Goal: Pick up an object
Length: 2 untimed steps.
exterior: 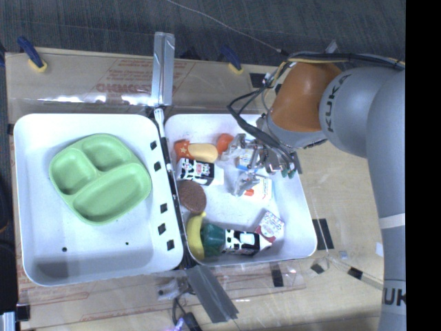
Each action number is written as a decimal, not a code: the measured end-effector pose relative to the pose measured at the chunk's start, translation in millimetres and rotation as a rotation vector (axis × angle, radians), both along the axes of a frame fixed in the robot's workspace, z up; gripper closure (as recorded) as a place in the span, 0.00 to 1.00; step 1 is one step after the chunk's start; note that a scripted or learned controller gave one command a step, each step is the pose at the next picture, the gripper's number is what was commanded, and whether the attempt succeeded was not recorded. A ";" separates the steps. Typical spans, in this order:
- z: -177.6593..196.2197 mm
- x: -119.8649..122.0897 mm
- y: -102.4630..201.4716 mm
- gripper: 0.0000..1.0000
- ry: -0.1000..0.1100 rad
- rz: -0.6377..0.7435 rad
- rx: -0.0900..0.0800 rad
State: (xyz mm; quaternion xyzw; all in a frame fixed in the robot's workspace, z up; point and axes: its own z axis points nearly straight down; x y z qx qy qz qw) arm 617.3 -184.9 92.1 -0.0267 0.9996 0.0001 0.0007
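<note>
One gripper (249, 176) hangs low inside the right bin (298, 212), at the end of the grey arm (365, 116) whose orange band (303, 95) sits above the bin's upper right corner. Whether its fingers are apart or together cannot be told, since metal parts, cables and a small white packet (260, 190) with red print crowd one another there. That packet lies just beside the fingertips, and I cannot tell whether they touch it.

Around the gripper, the pickable objects lie scattered in the right bin. Toward the upper left, an orange-red ball (224, 143) sits next to a tan bread roll (202, 152), with a small red piece (181, 148) at the roll's left end. Just below them rests a black-and-white carton (196, 172), and beneath that a brown round disc (193, 196). Along the lower wall a yellow banana (193, 234) curves beside a dark green item (213, 238), which touches a second black-and-white carton (241, 241). A crumpled white-and-red wrapper (271, 226) lies near the lower right corner.

Well apart from all this, the left bin (41, 254) holds a light green divided plate (101, 176) with three compartments. Blue clamps (32, 53) grip the bench's far edge.
</note>
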 end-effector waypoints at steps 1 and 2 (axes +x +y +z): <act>2.2 41.4 85.6 0.00 -0.003 0.096 0.001; 11.3 39.5 83.5 1.00 0.008 0.099 -0.002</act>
